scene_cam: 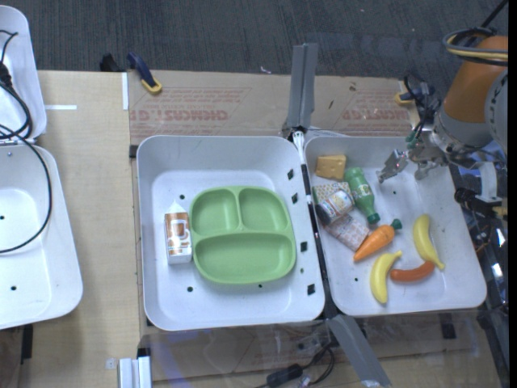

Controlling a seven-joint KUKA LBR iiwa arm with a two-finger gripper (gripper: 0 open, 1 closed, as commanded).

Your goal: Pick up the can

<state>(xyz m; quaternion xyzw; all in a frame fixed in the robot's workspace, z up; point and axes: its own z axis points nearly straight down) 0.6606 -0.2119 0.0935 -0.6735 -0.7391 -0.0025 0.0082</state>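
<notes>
The metal two-finger gripper (396, 166) hangs over the upper right of the right-hand white bin (456, 293) with its fingers apart and nothing between them, well apart from the small silver-ended can (334, 205), which lies on its side near the bin's left wall. The can is wedged among a green plastic bottle (362, 192) just beside it, a patterned packet (347, 229) under it and a tan block (330, 166) above. A descent could therefore catch the bottle instead, or the round can could roll out of the fingers.
</notes>
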